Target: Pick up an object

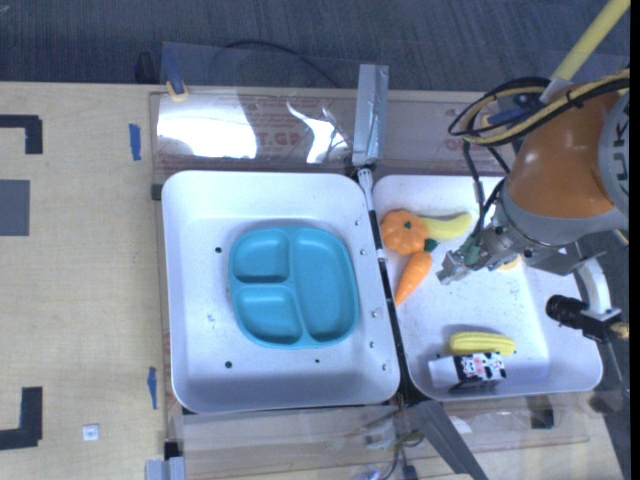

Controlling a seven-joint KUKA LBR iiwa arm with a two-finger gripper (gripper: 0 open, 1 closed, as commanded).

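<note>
In the right bin (530,313) lie an orange pumpkin-shaped toy (403,231), an orange carrot (412,275) just below it, and a yellow banana (447,225) at the back. A yellow corn cob (482,343) and a black-and-white item (478,368) rest near the front wall. My gripper (458,264) hangs low over the bin just right of the carrot, below the banana. I see nothing held between its fingers.
The left bin (200,218) holds a blue divided plate (295,285). A grey divider post (368,118) stands behind the two bins. Cables (505,113) loop over the arm at the upper right. Bare white floor lies right of the corn.
</note>
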